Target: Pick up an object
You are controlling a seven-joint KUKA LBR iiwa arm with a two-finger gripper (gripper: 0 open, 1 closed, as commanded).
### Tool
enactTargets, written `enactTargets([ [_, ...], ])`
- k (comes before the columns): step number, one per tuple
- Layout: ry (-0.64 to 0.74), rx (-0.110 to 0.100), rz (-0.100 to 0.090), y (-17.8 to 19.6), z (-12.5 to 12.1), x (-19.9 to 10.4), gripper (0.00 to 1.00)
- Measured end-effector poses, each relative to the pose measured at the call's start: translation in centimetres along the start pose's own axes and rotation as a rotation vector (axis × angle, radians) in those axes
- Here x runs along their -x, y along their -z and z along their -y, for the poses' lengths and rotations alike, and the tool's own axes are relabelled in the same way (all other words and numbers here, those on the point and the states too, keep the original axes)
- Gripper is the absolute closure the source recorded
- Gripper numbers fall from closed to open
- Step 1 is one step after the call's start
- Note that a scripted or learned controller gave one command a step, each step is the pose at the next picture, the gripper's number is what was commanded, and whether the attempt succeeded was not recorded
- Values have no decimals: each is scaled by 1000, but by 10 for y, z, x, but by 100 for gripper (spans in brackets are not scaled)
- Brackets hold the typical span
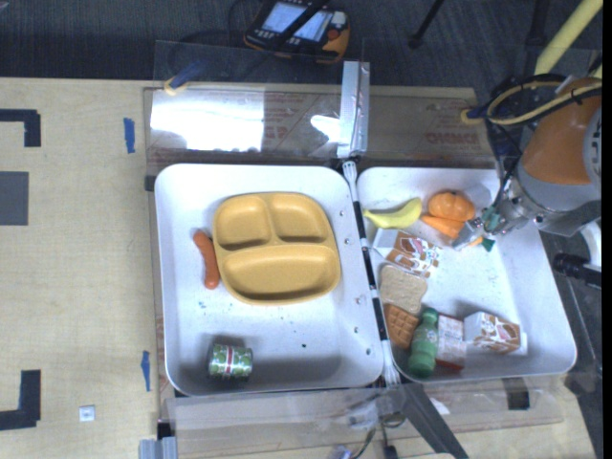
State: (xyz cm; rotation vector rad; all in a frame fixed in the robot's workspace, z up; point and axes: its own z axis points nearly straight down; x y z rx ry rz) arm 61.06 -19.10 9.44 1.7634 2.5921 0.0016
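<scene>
Can (230, 361) lies at the left bin's (172, 256) near edge; beyond it the yellow tray (277, 245) and sausage (207, 259); right bin (535, 295) holds bottle (423, 340), carton (493, 334), banana (394, 215); claw (486, 226) hovers beside the orange toy (448, 211), grip unclear.

The tray (277, 247) sits in the left bin (172, 285), with a sausage (207, 259) just left of it and a can (230, 361) in front. Right of the tray, in the other bin (550, 328), lie a banana (394, 215), crackers (403, 290) and a bottle (424, 342).
</scene>
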Motion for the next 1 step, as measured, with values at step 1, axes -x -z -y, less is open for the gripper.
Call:
enactTargets([
  [1,43,-5,-4,93,-45,-34,100],
])
